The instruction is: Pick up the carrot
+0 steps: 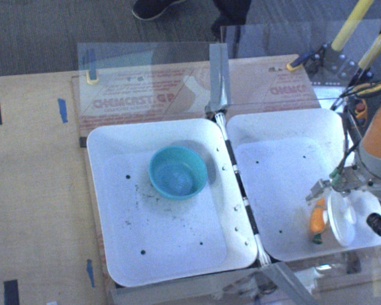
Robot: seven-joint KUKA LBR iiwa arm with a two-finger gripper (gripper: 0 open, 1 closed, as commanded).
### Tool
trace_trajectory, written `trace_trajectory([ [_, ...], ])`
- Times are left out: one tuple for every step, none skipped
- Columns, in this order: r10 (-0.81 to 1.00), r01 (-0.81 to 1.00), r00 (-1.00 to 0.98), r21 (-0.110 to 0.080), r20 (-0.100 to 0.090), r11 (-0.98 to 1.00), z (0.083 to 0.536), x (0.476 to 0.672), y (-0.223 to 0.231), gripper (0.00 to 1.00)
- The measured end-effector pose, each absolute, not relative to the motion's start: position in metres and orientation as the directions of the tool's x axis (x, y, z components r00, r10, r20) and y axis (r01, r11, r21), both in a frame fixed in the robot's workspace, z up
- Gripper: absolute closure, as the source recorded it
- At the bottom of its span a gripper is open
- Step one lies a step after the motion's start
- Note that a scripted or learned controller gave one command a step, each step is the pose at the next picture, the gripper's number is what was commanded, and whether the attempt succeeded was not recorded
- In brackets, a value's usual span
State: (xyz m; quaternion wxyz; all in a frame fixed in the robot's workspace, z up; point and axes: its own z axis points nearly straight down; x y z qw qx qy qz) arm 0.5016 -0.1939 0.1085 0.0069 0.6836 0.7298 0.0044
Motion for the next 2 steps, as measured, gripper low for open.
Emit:
trace_trajectory([
  [0.96, 0.96, -0.28, 0.022, -0.013, 0.28, 0.091, 0.488, -0.186, 0.0],
  [0.962, 0.961, -0.273, 0.027, -0.017, 0.274, 0.103, 0.488, -0.189, 1.0],
])
